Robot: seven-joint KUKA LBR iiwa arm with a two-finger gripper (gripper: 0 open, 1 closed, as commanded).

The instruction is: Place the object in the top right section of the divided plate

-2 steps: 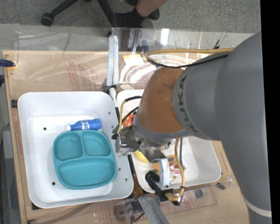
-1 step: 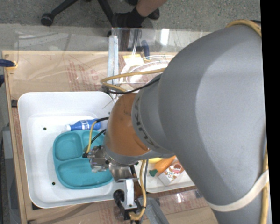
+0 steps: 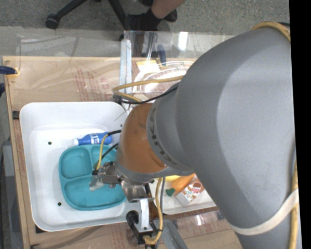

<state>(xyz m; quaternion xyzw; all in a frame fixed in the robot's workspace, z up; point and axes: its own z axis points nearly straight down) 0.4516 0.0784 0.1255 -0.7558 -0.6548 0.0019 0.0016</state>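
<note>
Teal divided plastic plate [image 3: 77,177]: smooth, slight sheen. Shallow white plastic bin [image 3: 36,133]: glossy, smooth. Grey arm casing [image 3: 239,132]: matt, smooth; orange band [image 3: 138,145] satin. Brown wooden worktop [image 3: 65,82]: clear glossy film over it. Metal pincer [image 3: 98,181]: dull.

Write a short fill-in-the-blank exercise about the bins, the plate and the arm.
1. The divided plate is ____ in colour.
2. The plate lies in the ____ bin of the camera view.
3. The band above the arm's wrist is ____.
4. The bottle beside the plate has a ____ cap.

Missing words: teal; left; orange; blue
</note>
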